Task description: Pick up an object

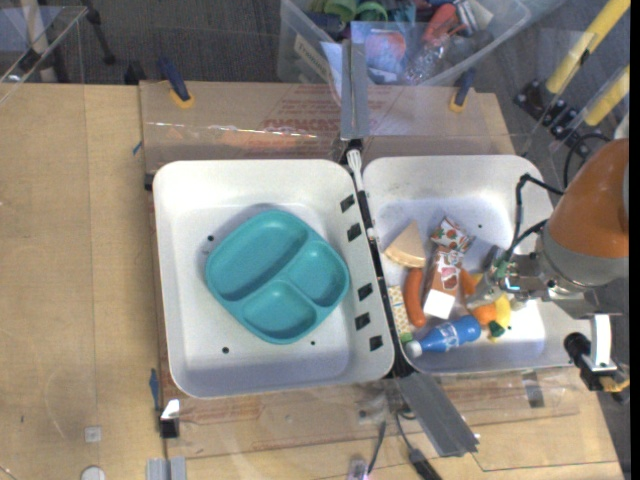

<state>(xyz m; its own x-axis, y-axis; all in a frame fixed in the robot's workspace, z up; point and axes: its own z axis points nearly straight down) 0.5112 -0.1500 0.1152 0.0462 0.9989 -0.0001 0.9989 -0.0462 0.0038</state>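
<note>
The right bin (pixel 470 183) holds a pile of small items: a tan wedge (pixel 406 245), a red-and-white carton (pixel 451 240), an orange sausage shape (pixel 414 295), a white block (pixel 438 303), a blue bottle (pixel 447 336) and an orange-yellow toy (pixel 492 316). My gripper (pixel 497 273) is down inside this bin at its right side, close above the orange toy and the pile's right edge. The arm's orange band (pixel 598 213) sits above it. Nothing shows clearly between the fingers.
The left bin (pixel 190 198) carries a teal two-compartment plate (pixel 277 275). A divider with black clips (pixel 360 258) separates the bins. A clear tub of mixed toys (pixel 400 13) stands behind the bench. Cables and yellow tools lie at the far right.
</note>
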